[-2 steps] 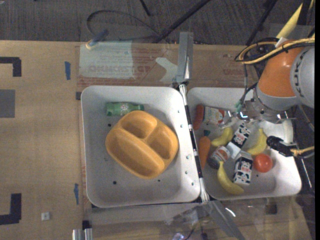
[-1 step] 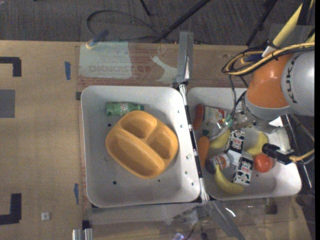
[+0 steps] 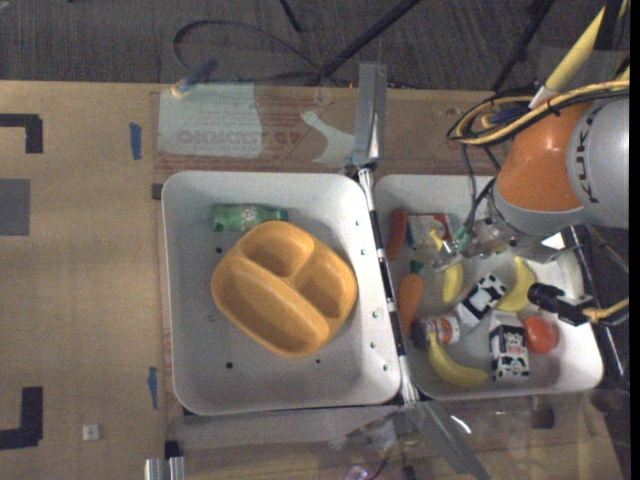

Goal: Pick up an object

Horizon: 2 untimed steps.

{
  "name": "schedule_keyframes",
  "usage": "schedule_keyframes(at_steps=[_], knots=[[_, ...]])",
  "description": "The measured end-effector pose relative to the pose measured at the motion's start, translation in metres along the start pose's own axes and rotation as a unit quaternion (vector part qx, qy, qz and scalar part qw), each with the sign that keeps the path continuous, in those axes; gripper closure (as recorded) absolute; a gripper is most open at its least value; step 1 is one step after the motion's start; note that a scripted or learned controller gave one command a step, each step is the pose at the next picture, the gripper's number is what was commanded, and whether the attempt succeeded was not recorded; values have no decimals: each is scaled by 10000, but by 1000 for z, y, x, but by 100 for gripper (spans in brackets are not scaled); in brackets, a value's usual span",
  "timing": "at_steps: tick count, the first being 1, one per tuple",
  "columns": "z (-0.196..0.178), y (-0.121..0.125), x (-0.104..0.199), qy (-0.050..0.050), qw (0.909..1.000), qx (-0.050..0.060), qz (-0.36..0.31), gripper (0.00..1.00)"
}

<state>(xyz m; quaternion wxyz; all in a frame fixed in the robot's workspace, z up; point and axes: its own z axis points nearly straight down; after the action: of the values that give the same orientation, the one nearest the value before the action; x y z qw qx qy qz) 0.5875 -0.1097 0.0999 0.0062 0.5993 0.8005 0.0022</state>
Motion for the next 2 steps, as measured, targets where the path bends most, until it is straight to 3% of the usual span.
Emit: schedule_keyframes(at_steps=[1,2], knots=[[10,-21,13,47,9979,81,640,100],[-133,28,52,29,9961,59,883,100]])
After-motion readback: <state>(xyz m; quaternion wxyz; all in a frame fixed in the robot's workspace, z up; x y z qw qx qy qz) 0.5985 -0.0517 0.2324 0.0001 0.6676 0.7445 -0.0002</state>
